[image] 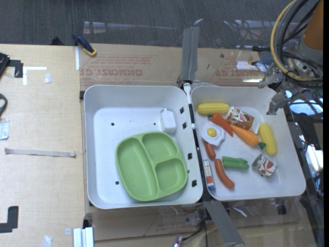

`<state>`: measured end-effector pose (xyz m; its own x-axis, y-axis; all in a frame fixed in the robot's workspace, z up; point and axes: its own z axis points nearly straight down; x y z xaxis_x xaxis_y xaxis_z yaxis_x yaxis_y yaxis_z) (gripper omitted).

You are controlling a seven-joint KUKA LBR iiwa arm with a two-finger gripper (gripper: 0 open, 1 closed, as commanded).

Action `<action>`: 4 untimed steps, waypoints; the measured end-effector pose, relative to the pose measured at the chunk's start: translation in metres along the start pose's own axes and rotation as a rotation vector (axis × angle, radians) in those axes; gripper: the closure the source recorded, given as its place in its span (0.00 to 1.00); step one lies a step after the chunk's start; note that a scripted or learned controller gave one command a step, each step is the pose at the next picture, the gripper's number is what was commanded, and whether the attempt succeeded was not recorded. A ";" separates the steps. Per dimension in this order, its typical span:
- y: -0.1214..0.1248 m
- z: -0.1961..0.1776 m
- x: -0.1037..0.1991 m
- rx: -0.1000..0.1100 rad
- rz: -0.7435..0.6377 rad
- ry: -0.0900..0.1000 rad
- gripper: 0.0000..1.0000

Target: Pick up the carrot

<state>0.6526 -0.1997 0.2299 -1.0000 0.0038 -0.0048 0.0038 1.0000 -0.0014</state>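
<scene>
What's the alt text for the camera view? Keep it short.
An orange carrot lies untouched in the right white bin among toy foods: two corn cobs, a fried egg, sausages and a green pepper. The left bin holds a green divided plate. The arm's gripper sits at the right bin's upper right rim.

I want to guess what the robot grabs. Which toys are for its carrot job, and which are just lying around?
For the job:
carrot
hand

Just lying around:
fried egg
two corn cobs
two sausages
green pepper
green divided plate
small white block
</scene>
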 end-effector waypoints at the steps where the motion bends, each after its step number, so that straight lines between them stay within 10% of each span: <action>1: 0.021 0.111 0.030 0.001 0.106 -0.006 0.00; 2: 0.072 0.137 0.087 -0.001 -0.034 0.002 0.00; 4: -0.016 0.136 0.165 -0.008 0.160 0.002 0.00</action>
<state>0.4883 -0.2154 0.0927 -0.9866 0.1632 -0.0020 0.1632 0.9866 0.0076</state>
